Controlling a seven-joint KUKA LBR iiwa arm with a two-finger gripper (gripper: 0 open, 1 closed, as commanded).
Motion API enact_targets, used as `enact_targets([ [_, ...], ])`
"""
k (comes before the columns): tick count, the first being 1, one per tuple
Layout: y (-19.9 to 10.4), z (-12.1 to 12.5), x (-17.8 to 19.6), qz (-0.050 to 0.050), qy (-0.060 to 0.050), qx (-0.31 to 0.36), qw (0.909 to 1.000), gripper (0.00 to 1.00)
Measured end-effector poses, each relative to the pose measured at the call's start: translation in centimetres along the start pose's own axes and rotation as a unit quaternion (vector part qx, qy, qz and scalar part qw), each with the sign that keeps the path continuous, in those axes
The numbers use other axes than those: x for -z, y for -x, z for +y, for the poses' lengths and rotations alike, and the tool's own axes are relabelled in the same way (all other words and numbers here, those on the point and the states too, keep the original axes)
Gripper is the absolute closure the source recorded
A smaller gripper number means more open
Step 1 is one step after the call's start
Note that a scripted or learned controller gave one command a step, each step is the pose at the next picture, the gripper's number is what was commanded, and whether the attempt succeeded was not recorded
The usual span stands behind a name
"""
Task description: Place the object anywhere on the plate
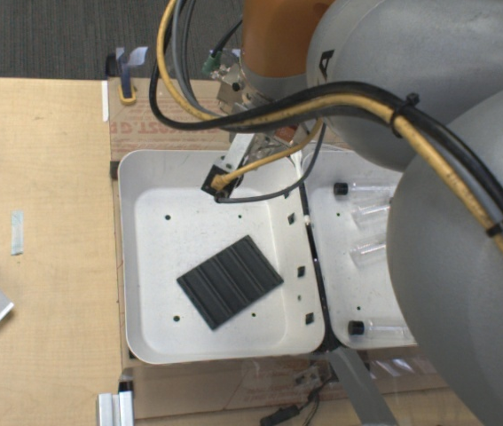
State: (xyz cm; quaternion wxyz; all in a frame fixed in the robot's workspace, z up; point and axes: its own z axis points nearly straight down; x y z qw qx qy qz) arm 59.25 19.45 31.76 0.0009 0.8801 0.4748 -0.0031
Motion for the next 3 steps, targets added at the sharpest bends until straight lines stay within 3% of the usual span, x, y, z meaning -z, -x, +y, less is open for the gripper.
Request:
enact_targets([
  [1,-1.7,-3.4,-2.2,0.000,0.000,0.048,0.9988,1.00],
  [2,-0.3,-5.6,-2.7,0.000,0.000,0.082,0.9966,1.00],
  [3,-0.9,-4.6,-6.3,0.000,0.000,0.250,0.9683,1.00],
])
